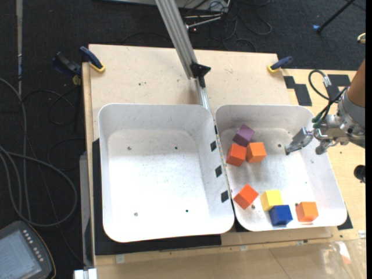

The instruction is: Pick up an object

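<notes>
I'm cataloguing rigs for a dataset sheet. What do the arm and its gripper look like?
The arm is grey with an orange band above the wrist. The gripper is bare grey metal, with slim fingers. Black and green cables loop beside the wrist.

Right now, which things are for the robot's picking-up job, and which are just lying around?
For the job:
tool
purple block
orange blocks
yellow block
blue block
right bin

Just lying about:
left bin
blue clamps
cables
</notes>
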{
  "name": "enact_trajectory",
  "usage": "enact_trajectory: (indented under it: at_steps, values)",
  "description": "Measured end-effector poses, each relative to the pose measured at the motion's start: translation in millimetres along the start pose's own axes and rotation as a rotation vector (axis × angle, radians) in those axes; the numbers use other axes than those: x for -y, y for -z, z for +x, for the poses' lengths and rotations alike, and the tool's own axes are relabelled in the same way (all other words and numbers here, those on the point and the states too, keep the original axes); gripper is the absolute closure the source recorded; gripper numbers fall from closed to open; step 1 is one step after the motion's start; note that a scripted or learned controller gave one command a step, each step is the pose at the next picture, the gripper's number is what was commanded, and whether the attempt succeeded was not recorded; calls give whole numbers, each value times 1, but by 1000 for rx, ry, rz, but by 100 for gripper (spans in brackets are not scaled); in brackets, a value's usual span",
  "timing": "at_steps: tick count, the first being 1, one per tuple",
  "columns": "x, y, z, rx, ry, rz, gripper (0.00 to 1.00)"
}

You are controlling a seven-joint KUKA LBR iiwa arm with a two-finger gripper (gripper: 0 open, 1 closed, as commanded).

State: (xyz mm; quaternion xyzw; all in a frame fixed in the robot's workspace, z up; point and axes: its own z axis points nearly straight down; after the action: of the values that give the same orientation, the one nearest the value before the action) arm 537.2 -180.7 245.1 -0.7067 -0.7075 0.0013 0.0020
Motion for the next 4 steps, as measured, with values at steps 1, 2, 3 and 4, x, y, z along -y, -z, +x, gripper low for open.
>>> enact_trajectory:
  at_steps: [1, 2, 3, 4]
  values:
    - [-1, 2, 0, 1, -1, -4, 0]
    - [0, -41, 2, 0, -2, 0, 0]
    - [10, -98, 0, -1, -3, 2, 0]
    - [10, -151, 0, 1, -2, -2, 0]
